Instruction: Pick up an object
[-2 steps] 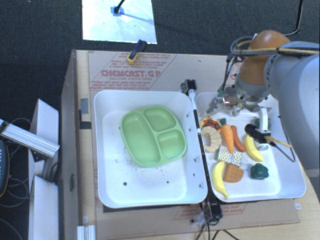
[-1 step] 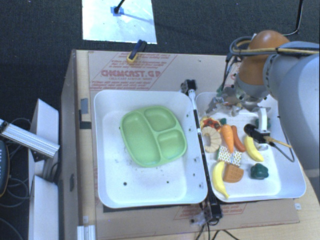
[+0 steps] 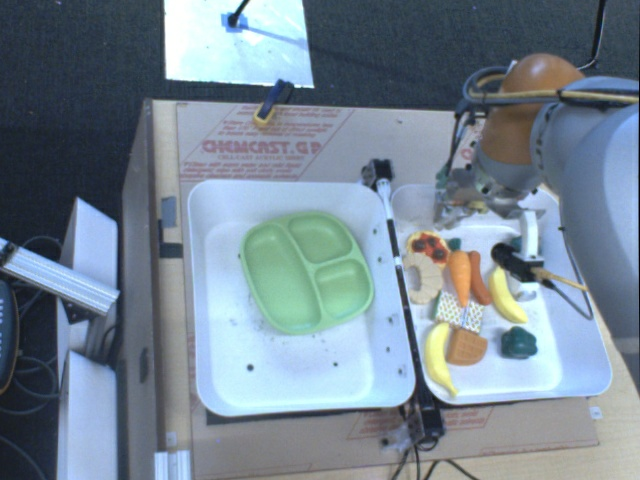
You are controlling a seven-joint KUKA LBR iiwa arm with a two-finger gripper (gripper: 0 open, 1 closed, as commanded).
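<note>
I hover at twelve o'clock over the right bin (image 3: 590,373), jaws' spread I cannot tell, next descending onto the carrot (image 3: 459,273).

One fixed overhead camera, slanted down on both bins (image 3: 300,373).

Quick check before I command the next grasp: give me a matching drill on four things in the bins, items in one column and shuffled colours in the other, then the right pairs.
Items:
1. divided plate in the left bin
2. carrot
3. banana at the near edge of the right bin
4. small lump beside the far banana

Colours:
A. yellow
B. dark green
C. light green
D. orange

Pairs: 1-C, 2-D, 3-A, 4-B
</note>
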